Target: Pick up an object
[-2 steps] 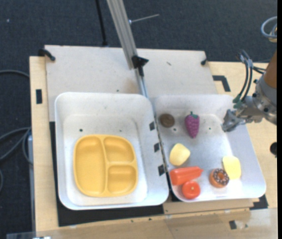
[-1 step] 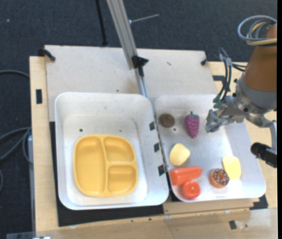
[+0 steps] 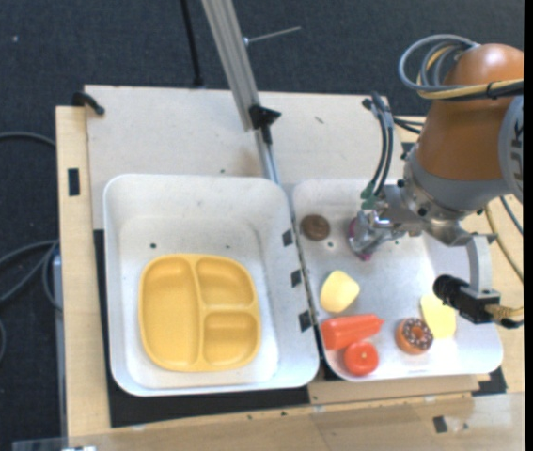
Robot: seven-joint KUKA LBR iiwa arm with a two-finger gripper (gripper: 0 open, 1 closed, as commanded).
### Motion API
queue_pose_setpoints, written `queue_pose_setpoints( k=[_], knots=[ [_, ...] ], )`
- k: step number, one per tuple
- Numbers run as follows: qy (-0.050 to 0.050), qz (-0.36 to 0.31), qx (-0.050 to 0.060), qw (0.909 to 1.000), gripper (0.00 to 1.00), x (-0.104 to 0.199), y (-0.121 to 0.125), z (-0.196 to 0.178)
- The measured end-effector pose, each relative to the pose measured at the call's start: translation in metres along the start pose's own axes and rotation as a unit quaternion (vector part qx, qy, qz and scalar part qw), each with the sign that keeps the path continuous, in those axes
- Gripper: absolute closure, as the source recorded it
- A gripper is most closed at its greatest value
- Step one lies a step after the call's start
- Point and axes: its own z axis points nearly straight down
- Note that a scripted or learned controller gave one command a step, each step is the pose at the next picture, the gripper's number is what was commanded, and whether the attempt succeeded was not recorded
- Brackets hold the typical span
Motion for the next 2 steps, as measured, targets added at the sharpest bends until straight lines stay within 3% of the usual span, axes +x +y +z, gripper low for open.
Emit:
queue_pose_setpoints(
  k=[2],
  knots=[
    [0.0,0.0,0.001,1.0,1.0,0.097,-0.019,0.015]
  ],
)
